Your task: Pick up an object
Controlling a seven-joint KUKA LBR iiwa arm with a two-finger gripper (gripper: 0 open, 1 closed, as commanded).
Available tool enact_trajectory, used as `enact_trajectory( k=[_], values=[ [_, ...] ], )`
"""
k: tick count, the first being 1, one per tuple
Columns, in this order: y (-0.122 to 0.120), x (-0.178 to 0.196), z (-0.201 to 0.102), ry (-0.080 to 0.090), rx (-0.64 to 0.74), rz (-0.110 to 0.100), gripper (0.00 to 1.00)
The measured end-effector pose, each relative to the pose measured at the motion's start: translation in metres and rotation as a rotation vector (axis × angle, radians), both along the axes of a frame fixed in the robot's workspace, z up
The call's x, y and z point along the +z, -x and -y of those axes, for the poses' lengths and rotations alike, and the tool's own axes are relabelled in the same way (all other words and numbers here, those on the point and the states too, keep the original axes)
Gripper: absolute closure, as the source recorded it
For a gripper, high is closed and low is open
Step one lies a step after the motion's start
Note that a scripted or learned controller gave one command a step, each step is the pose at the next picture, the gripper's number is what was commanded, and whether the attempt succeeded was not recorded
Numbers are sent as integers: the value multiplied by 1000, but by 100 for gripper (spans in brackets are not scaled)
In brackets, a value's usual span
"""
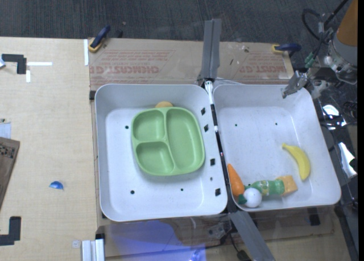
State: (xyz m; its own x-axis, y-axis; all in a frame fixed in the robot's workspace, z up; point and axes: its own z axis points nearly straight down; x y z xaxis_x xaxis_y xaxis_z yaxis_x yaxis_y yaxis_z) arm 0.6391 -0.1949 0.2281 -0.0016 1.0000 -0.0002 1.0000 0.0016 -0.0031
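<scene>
- Left bin (114, 157): green tray (168, 140), yellow thing (164, 105) behind it.
- Right bin (256, 135): banana (300, 160), carrot (235, 179), white ball (252, 198), green bottle (272, 187).
- Pincer (293, 85) above right bin's far corner, state can't tell.

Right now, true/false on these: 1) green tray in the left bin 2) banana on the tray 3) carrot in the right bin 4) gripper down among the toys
1) Green divided tray lies in the left bin: true.
2) Banana on the tray: false, it lies in the right bin.
3) Carrot in the right bin: true, at its near left corner.
4) Gripper among the toys: false, it is at the bin's far right corner.
</scene>
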Motion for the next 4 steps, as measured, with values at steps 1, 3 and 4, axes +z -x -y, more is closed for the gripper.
enact_trajectory(
  k=[1,3,4],
  values=[
    [20,-125,21,-3,-3,6,0],
    [162,-138,8,-1,-145,0,0],
    [162,-130,8,-1,-149,0,100]
  ],
)
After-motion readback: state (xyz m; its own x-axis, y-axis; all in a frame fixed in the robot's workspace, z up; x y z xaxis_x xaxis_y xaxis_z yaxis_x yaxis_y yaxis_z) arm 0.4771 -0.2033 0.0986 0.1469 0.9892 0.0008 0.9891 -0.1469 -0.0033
